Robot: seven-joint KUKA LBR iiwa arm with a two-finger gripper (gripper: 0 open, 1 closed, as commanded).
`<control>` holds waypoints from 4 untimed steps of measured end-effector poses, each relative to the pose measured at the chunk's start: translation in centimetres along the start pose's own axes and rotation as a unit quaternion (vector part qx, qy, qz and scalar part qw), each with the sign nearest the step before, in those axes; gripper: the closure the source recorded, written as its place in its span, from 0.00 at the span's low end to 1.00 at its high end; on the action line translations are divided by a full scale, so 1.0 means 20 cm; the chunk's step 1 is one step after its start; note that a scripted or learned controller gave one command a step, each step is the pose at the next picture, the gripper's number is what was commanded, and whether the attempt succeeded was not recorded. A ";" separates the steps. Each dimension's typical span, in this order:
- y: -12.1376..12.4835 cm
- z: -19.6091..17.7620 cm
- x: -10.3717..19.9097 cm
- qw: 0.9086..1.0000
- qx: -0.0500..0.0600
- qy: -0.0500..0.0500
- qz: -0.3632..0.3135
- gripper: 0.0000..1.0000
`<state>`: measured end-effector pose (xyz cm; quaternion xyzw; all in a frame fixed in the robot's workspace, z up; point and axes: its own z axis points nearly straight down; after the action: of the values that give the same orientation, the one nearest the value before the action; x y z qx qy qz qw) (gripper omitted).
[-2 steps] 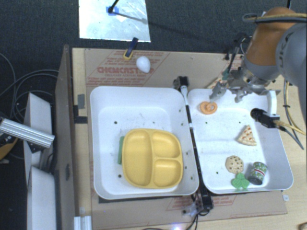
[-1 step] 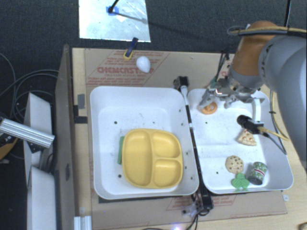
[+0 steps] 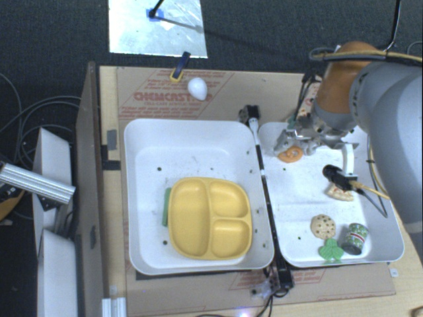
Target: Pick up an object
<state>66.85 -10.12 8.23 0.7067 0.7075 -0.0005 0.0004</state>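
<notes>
Two bins: a left bin and a right bin, both shallow and white, sit side by side on the surface.
Gripper: the gripper hangs low over the far left corner of the right bin, close to the wall shared by the bins.
Gripper state: released or clenched, I cannot tell from this slant; nothing can be seen held in it.
Contact: the gripper's lower edge is just above the orange piece; whether they touch is unclear.
Arm: the grey arm comes in from the right, its orange band above the wrist, the wrist pointing down and to the left.
Orange piece: it lies flat on the right bin's floor, a small oval, its long axis roughly left to right.
Other things, right bin: a tan piece is near the middle; a cookie, a green can and a green shape cluster at the near edge, well apart from the gripper.
Left bin: a yellow divided plate covers a green strip at its left side.
Surface: a white ball rests beyond the left bin.
</notes>
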 end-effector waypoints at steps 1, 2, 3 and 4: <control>0.00 -0.01 0.02 1.000 -0.001 0.000 -0.001 0.00; 0.00 -0.01 0.03 1.000 -0.001 0.001 -0.002 0.00; 0.00 -0.01 0.00 1.000 -0.001 0.001 0.000 0.00; 0.00 -0.01 0.02 1.000 -0.001 0.001 -0.002 0.00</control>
<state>66.92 -9.72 8.49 0.7055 0.7087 0.0009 0.0007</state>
